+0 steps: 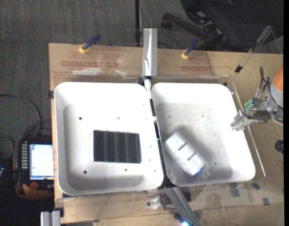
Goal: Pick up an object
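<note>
A black ribbed rectangular pad (116,146) lies flat in the left bin (69,102), a little below its middle. A clear plastic bottle (184,154) with a blue cap lies on its side in the right bin (215,98), slanting toward the front right corner. My gripper (240,120) hangs at the right rim of the right bin, well to the right of the bottle and apart from it. It is small and partly blurred against the rim. Nothing shows held in it.
The arm's orange band (280,81) and wrist sit at the view's right edge. A metal post (149,55) stands behind the seam between the bins. Two clamps (89,43) hold the cardboard backing at the rear.
</note>
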Robot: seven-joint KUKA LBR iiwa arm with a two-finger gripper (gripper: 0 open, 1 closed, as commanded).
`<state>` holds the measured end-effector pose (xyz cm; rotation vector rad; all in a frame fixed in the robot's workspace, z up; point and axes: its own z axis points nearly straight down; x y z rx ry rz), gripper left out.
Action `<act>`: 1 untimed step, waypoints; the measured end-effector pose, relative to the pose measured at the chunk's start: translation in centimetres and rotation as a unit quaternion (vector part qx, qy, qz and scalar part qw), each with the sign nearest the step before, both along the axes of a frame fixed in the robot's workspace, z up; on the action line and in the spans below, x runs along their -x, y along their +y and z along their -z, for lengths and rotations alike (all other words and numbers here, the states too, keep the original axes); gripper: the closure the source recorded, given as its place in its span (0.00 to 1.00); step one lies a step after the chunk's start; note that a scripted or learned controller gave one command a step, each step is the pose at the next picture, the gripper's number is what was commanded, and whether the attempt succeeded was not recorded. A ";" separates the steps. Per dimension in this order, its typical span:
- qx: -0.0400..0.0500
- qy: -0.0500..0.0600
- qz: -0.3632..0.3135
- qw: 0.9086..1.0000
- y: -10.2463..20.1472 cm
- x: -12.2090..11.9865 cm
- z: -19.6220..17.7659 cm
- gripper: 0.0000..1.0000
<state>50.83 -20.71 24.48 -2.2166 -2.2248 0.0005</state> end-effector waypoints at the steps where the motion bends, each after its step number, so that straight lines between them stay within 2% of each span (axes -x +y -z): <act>1: -0.001 0.000 -0.071 0.997 2.1 -4.4 11.0 0.00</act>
